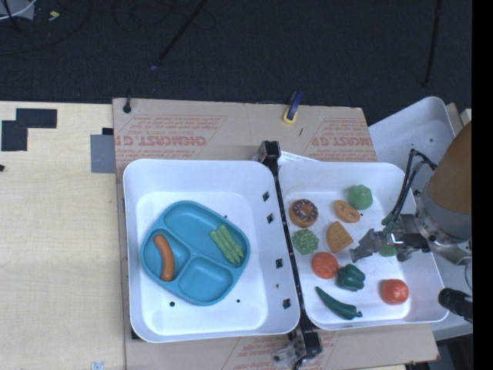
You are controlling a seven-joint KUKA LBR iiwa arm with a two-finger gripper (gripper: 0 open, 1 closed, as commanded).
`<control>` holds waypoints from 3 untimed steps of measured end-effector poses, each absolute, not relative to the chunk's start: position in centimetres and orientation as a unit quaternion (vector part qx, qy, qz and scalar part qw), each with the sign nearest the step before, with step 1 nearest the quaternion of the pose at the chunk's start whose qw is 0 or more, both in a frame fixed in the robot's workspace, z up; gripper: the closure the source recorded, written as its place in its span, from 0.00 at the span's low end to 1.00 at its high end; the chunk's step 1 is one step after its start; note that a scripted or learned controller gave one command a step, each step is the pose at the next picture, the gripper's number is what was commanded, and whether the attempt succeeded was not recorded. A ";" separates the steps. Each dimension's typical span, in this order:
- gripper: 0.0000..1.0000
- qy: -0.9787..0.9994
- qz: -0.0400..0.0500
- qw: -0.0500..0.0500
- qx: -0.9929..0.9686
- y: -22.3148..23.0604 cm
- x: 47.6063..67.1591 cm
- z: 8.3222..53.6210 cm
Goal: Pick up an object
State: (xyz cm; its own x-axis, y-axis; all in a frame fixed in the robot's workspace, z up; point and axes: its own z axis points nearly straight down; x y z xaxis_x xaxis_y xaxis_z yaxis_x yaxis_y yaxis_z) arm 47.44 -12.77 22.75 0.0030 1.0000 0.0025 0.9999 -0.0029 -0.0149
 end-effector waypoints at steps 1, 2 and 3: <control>0.00 -0.707 0.001 0.001 -0.707 -12.8 47.7 23.4; 0.00 -0.707 0.001 0.003 -0.707 -13.4 48.3 18.2; 0.00 -0.707 0.002 0.004 -0.707 -12.8 48.5 11.8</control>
